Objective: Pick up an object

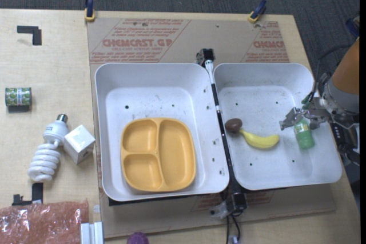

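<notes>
Broadly, the wooden surface point(51, 74) carries two shallow white plastic bins; the left bin point(108, 123) holds a yellow three-compartment plastic tray point(158, 154). In the right bin point(269, 174) lie a yellow banana point(261, 140), its long axis running left-right, a small brown round object point(233, 124) touching its left tip, and a small green bottle point(304, 135). The gripper point(298, 118) hangs just above that bottle, right of the banana; whether its jaws are open I cannot tell.

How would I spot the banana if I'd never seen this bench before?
Start with the two white bins and take the right bin, the one the grey arm reaches into. The banana lies flat near the middle of its floor. It is the only yellow, curved thing there, with a small brown lump at its left end and a green bottle to its right.
</notes>
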Tool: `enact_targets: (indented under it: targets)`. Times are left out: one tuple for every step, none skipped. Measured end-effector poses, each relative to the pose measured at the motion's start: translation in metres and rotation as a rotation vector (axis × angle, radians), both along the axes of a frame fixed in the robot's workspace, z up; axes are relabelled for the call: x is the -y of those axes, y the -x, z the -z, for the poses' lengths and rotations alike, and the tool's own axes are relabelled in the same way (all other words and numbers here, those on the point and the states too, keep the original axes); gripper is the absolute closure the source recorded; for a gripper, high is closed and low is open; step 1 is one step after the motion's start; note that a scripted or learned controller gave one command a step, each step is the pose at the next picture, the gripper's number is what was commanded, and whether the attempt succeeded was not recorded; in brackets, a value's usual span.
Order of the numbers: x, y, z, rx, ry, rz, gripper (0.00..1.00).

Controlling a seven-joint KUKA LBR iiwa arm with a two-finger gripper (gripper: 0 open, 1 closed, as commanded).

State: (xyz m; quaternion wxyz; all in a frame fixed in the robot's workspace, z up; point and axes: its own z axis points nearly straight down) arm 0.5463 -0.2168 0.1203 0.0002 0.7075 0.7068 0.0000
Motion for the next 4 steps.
enact_targets:
  targets:
    - [-0.04,-0.009,0.027,0.0,0.0,-0.001,0.0]
    - [-0.092,0.039,0.028,0.0,0.0,0.0,0.0]
    - [-0.091,0.038,0.018,0.001,0.001,0.002,1.0]
    - [-0.125,0.068,-0.072,0.001,0.0,-0.001,1.0]
